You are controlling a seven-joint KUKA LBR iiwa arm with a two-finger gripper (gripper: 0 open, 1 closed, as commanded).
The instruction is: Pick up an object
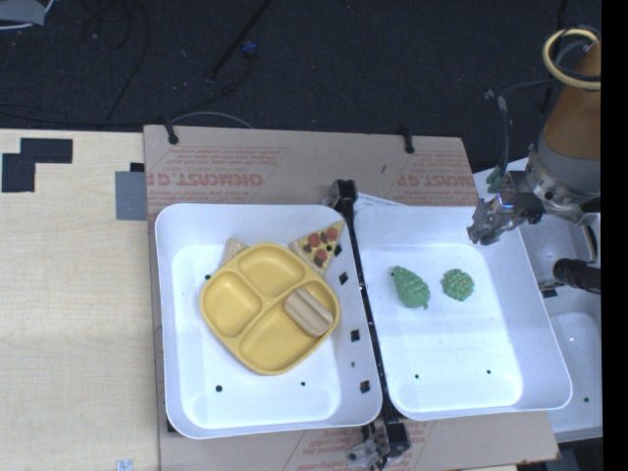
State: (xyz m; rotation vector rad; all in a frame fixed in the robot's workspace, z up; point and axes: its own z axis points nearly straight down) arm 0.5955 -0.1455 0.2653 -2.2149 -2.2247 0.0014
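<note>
Here, the gripper (pixel 488 226) is seen over the right bin's (pixel 549 361) upper right edge, state unclear. Two green toys (pixel 410 287) (pixel 457 284) are found mid-bin, untouched.

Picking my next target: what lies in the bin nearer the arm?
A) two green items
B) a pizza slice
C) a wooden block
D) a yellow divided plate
A: two green items lie side by side in the right bin, below the tool.
</note>
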